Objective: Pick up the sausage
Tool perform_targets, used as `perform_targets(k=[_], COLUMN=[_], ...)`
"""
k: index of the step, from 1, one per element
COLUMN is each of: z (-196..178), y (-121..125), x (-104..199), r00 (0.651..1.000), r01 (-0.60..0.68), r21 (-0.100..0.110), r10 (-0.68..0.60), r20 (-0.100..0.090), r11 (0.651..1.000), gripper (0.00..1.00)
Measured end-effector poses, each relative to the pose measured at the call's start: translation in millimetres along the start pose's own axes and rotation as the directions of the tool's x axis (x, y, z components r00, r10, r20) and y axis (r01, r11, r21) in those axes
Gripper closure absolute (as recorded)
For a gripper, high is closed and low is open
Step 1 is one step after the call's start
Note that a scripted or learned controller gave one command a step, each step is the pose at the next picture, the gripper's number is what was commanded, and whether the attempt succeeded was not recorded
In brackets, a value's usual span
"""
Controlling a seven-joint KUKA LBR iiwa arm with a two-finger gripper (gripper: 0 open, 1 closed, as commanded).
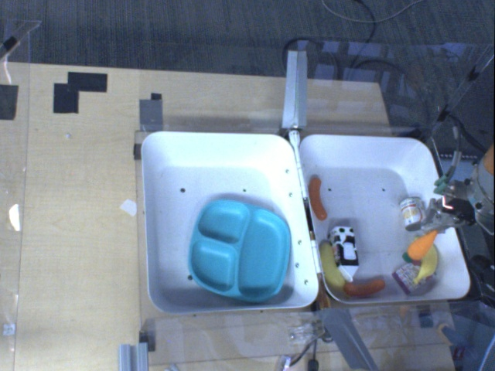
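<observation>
Two white bins are sitting side by side on the bench [77, 230], the left bin [155, 207] carrying a blue divided tray [240, 250] toward its near edge, flat and apart from the rest, probably a drop-off place. The right bin [371, 161] is holding all the small items, loosely scattered. Two sausages are lying there: one sausage [315, 198] along the left wall, lengthwise and clear of neighbours, so likely the easier pick; another sausage [363, 287] at the near edge, touching a yellow banana [331, 265] beside a black-and-white toy [345, 247]. Near the right wall a small can [411, 211], a carrot [421, 246] and a second banana [429, 265] are crowding together. The gripper [445, 207] is hovering over that right wall just beside the can, well apart from both sausages; how far it is spread I cannot tell, and nothing is visibly pinched.
</observation>
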State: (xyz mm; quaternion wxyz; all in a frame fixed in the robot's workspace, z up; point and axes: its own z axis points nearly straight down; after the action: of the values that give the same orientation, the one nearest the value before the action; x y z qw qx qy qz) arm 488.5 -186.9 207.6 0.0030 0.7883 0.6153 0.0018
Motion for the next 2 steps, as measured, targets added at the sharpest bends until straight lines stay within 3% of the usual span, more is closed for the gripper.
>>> perform_targets(k=[1,2], z=[2,-4], y=[-5,1], x=[20,-6], r00=[0.923,0.830], r01=[0.385,0.558], r21=[0.000,0.000], r10=[-0.385,-0.558], r20=[-0.001,0.000], r11=[0.923,0.830], gripper=[1.00,1.00])
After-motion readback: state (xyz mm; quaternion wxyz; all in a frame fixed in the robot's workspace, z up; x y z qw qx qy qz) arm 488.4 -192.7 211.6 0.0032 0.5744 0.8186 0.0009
